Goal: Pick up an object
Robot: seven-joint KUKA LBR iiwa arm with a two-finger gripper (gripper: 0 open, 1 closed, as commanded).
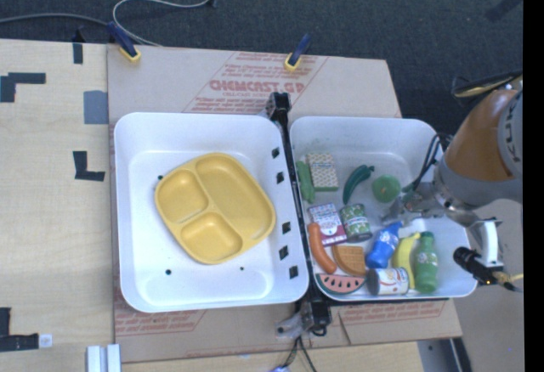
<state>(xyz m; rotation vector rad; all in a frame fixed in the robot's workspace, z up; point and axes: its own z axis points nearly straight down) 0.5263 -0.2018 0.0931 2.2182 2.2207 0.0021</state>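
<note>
Approach step is being carried out: the gripper (406,207) is being held low over the right bin (374,131), just beside the green ball (386,188); finger state cannot be told. 1 object is being called for next, by a descent and closing.

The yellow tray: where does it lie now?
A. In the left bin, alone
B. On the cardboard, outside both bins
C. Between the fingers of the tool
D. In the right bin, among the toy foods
A: the yellow tray lies flat on the floor of the left bin with nothing else beside it, while the toy foods are crowded in the right bin.
</note>
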